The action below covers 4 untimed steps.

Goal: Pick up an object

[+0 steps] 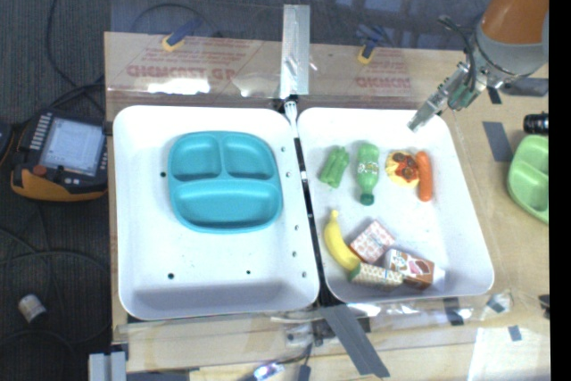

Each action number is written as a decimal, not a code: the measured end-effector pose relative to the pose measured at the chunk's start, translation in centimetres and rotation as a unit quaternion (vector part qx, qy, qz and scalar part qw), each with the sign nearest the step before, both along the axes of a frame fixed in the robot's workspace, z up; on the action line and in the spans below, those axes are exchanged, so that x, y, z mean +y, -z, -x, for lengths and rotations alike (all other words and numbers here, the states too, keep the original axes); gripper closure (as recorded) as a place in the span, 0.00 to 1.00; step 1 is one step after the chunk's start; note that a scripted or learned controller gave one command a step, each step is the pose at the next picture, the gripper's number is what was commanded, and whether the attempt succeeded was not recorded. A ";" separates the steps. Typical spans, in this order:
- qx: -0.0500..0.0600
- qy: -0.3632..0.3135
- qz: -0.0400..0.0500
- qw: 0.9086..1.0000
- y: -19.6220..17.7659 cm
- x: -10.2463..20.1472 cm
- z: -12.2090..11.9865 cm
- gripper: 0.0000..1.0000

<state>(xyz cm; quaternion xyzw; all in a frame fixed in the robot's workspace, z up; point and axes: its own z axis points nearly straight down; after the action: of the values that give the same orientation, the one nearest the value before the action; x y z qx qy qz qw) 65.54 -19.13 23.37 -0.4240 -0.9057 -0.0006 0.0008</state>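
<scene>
The jaws point(426, 116) hang over the right bin's point(468, 219) far rim; whether they are spread or pressed together cannot be told. Below-left lie the carrot point(425, 176), green bottle point(367, 171) and banana point(338, 243).

The arm point(522, 0) is cut off by the top and right edges, so just its orange band and grey wrist show. The gripper point(426, 115) is small and blurred; its fingers merge into one slanted streak. A green container point(533, 176) is clipped at the right. The banana point(337, 243) has its lower end tucked behind small cartons point(393, 261), whose printing is too small to read.
</scene>
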 end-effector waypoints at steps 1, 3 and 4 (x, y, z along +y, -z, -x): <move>0.003 0.029 0.001 1.000 12.2 0.6 6.1 1.00; 0.002 0.161 0.002 0.987 6.1 -3.0 3.7 1.00; 0.002 0.161 0.002 0.987 6.1 -3.1 3.7 0.00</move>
<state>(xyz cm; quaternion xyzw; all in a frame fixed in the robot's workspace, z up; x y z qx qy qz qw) 61.86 -22.18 17.28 -0.5641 -0.8257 0.0023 0.0016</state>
